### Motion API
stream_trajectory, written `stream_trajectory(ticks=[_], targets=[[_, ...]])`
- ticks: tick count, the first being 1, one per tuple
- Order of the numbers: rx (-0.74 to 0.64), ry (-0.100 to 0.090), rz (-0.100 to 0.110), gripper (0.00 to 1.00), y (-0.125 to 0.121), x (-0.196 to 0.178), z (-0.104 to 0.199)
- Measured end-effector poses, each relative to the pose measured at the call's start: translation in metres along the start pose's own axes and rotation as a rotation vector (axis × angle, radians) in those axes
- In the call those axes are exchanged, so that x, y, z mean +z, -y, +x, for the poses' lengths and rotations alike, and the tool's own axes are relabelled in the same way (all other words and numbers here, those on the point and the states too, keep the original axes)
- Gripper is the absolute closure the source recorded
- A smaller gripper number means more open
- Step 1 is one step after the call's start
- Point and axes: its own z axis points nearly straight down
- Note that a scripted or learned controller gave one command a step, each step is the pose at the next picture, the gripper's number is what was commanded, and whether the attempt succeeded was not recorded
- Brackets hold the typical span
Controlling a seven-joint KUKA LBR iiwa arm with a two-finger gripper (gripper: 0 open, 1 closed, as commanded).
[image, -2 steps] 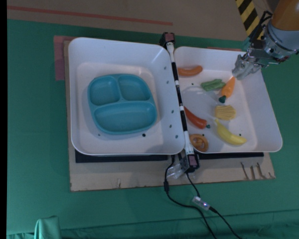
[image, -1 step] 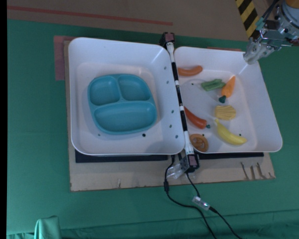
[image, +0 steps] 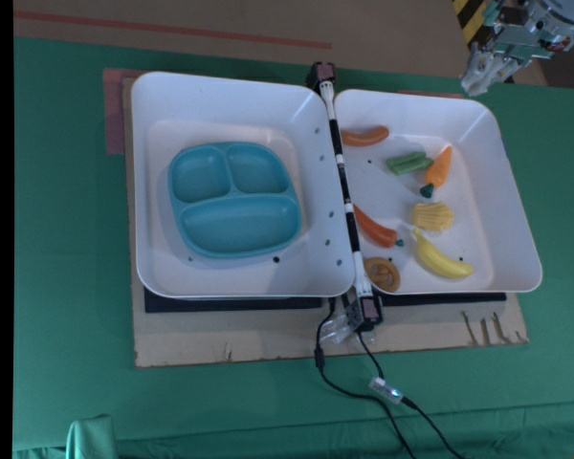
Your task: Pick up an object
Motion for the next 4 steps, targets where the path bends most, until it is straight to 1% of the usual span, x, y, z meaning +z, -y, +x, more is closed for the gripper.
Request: stream_trajectory(ticks=[1, 2, 3, 4], targets=[[0.001, -0.001, -0.003, 1.00, 0.098, 0.003, 0.016], [0.001, 0.001, -0.003, 1.00, 0.059, 0.008, -0.001], [0.000, 0.001, -0.004, 1.00, 0.016, -0.008, 0.000], [0.000, 0.001, -0.004, 1.00, -0.006, -0.019, 0.000]])
